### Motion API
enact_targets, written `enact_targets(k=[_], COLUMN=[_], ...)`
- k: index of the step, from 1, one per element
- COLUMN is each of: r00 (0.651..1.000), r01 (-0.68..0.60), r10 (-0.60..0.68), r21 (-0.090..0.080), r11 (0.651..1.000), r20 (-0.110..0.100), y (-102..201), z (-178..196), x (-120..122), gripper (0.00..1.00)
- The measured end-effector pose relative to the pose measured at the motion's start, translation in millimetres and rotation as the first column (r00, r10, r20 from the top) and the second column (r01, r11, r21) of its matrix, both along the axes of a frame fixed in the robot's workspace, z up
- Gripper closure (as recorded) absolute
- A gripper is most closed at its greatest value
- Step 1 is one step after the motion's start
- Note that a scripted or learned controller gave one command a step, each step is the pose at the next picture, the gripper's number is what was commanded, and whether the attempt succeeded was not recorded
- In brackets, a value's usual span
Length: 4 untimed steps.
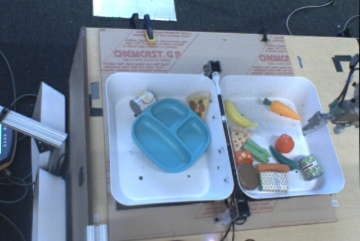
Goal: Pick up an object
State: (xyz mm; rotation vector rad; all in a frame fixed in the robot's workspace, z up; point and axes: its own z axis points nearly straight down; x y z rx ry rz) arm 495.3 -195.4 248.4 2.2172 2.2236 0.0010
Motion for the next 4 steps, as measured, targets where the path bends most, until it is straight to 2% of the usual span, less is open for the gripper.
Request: enact_targets(k=[1,2,3,4], r00=[1.0,1.0,1.0,1.0], r01=[0.0,0.002,0.001,-0.001], r10=[0.0,-0.002,-0.001,0.001], r21=[0.001,0.0,0.0,0.002], r11=[1.0,1.0,1.0,1.0], r20=[-0.004,-0.001,0.002,0.002], y=[33.4,33.9,34.0,123.9], z=[-144.8,-164.3,-153.8,-63.4], x=[52.7,18.3,19.4,61.5], gripper=[0.0,0.0,1.0,1.0])
